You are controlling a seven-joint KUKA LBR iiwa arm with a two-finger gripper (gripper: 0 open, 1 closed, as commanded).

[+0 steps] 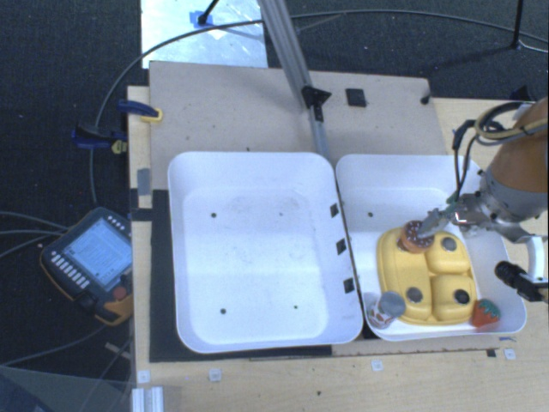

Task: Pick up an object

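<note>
White bins (pixel 257 170) sit on the worktop; jaws (pixel 426 223), state unclear, beside the doughnut (pixel 415 238), probably light; grip its rim.

Left bin (pixel 257 187) open; right bin (pixel 377 187) crowded.

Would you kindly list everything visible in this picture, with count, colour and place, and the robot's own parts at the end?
bins: two, white, side by side on the bench
yellow tray: one, yellow, in the right bin
doughnut: one, brown with pink, on the tray's far left corner
strawberry: one, red, near right corner of the right bin
small cup: one, grey and white, near left corner of the right bin
handheld controller: one, grey and orange, left of the bench
clamps: two, blue and yellow, bench's far left corner
arm: one, grey with orange, over the right bin
pincer: one, grey, just above the doughnut
</note>
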